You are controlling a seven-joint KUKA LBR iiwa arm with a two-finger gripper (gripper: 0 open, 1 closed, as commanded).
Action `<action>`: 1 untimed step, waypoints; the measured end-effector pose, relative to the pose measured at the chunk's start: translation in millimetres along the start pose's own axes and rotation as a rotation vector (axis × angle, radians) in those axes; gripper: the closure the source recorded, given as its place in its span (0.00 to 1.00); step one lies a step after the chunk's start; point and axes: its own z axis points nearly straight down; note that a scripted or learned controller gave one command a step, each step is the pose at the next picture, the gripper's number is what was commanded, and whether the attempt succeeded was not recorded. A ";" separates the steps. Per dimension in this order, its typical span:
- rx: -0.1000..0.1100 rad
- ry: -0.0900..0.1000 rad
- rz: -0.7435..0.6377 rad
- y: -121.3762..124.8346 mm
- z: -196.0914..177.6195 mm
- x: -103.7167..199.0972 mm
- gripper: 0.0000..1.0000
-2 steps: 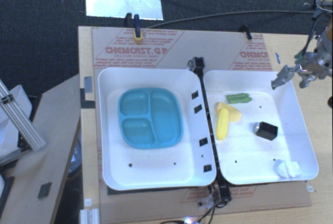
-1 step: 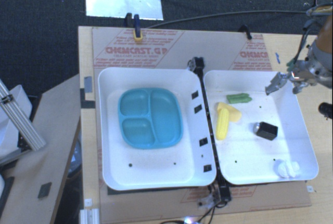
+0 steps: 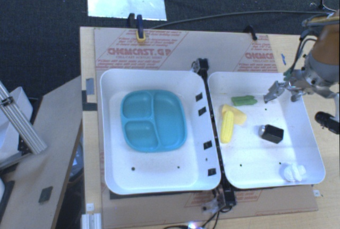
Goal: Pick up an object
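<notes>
Hovering gripper over the right bin, objects lying loose below

Reaching in from the right edge of the frame, the grey arm (image 3: pixel 324 60) with its orange band carries the gripper (image 3: pixel 277 91) above the upper part of the right bin (image 3: pixel 313 140). Nothing sits between its tips, so it grasps no object; whether they are spread or closed cannot be made out at this size.

Four things lie on the right bin's floor. A green object (image 3: pixel 244 100) rests toward the upper middle, just left of and below the gripper. A yellow object (image 3: pixel 230 121) lies below it, near the bin's left wall, its long part running down the frame. A small black block (image 3: pixel 271 133) sits near the bin's centre, to the right of the yellow one and apart from it. A white object (image 3: pixel 292 172) lies in the lower right corner.

The left bin (image 3: pixel 114 132) holds a blue divided plate (image 3: pixel 153 119) with three compartments, roughly in its middle.
</notes>
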 end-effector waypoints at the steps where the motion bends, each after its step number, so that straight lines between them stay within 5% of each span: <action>1: 0.000 0.000 -0.004 8.1 50.9 7.4 0.00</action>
